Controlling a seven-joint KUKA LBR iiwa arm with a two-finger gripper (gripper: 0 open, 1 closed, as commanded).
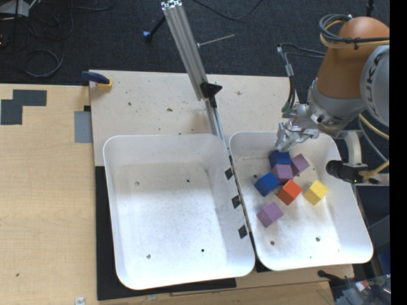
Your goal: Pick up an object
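You saw the arm (353, 68) reach in from the right, its upper casing cut off by the frame edge, with the gripper (287, 143) lowered over the far part of the right bin (337, 250). Whether that pincer was spread or pressed together could not be told: the wrist body and cabling covered it from above.

The cubes sat clustered in the right bin's far half. A dark blue cube (278, 158) lay directly under the gripper, its far edge hidden by the gripper, so contact could not be judged. Touching it on the near side was a purple cube (283, 171), with another purple cube (299, 163) just beside to the right. A blue cube (267, 183) and an orange-red cube (290, 191) sat nearer, a yellow cube (315, 192) to their right, and a third purple cube (269, 214) apart, nearest you.

The left bin (127, 170) showed only dark specks, too small to identify.
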